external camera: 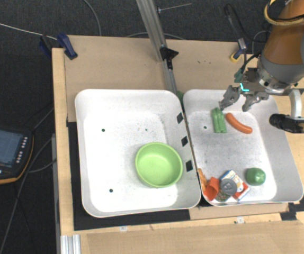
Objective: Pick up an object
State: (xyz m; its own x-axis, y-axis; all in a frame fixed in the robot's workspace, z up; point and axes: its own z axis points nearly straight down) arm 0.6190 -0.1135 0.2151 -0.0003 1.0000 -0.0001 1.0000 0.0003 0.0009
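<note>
My gripper hangs over the back of the right bin, its two fingers spread open with nothing between them. Just below it lie an orange sausage-shaped toy and a green block, side by side. A green ball rests near the bin's front right. At the front edge sits a cluster: an orange piece, a grey round tin and a colourful packet.
The left bin holds a light green bowl. A metal pole slants down to the seam between the bins. Black clips sit along that seam. A handheld pendant lies off the bench at far left.
</note>
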